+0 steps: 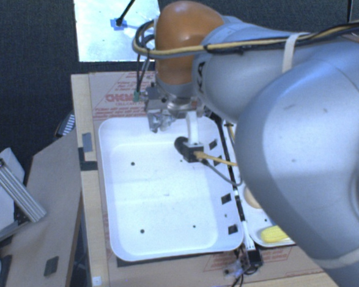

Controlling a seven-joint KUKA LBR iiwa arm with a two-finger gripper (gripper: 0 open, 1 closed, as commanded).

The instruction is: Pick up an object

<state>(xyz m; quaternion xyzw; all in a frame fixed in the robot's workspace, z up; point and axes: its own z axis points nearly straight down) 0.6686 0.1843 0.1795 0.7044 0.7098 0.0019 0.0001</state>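
Note:
My gripper [158, 119] hangs over the far edge of the left white bin [159, 196], just below the orange band of the wrist [181, 35]. No object shows at the gripper. A yellow object [273, 233] lies at the near edge of the right bin [267, 244]. Beside the arm, a pale tan object [251, 197] peeks out in the same bin. The grey arm hides most of the right bin.
The bins sit on a cardboard sheet [117, 92]. Small black clips [233, 229] line the seam between the bins. A metal rail [14, 188] leans at the left of the bench. A shiny plate [107, 28] lies behind the bins.

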